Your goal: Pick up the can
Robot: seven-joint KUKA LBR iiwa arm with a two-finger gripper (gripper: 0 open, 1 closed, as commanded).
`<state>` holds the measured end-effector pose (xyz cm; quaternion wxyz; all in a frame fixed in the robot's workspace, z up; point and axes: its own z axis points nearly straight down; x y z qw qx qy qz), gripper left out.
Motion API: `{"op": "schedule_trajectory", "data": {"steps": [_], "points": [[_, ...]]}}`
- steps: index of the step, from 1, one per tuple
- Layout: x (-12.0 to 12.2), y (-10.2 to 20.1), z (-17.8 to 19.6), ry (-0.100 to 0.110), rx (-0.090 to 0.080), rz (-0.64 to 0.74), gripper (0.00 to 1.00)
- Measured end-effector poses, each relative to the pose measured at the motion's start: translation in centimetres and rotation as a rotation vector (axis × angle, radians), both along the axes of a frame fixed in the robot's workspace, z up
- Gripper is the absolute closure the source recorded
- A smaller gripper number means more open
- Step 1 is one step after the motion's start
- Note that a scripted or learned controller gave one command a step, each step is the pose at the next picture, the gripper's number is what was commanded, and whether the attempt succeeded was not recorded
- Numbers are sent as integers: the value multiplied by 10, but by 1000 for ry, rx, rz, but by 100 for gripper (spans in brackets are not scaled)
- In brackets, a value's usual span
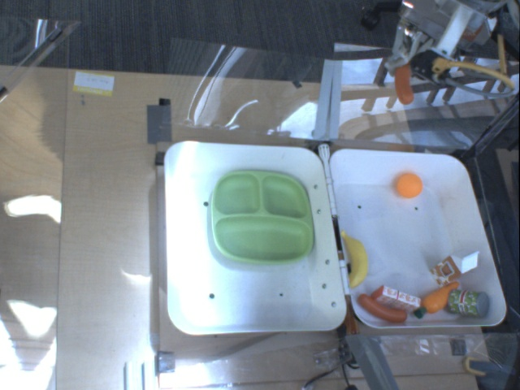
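Desk (97,218): pale wood, carries two shallow white bins side by side.

Left bin (187,299): below and well left of the claw; holds a green divided plate (262,218).

Right bin (455,218): directly below the claw in the view; holds the loose items.

Arm: enters top right, raised well clear of both bins. Claw (402,84) holds an orange, elongated object between its fingers, so it is occupied, closed narrow on that piece. Not the can.

Items in right bin, all well below the claw: banana (356,260) at the left wall; red sausage (380,307) and a small red-white carton (400,297) at the near edge; orange ball (409,185) nearest the claw; carrot (435,299); small brown packet (448,270).

Can (467,302): far from the claw, near right corner of the right bin, lying on its side, touching the carrot tip. Green-and-white label.

Handling judgement: rigid, probably light, smooth, prone to roll. Grip across the body mid-length, fingers straddling the curved sides. Wall and carrot crowd the approach.
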<state>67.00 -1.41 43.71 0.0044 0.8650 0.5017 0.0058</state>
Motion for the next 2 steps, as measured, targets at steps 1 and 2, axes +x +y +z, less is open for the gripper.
{"op": "schedule_trajectory", "data": {"steps": [1,2], "points": [[0,-1,-1,6,-7,590,100],[-1,120,-97,12,-2,530,100]]}}
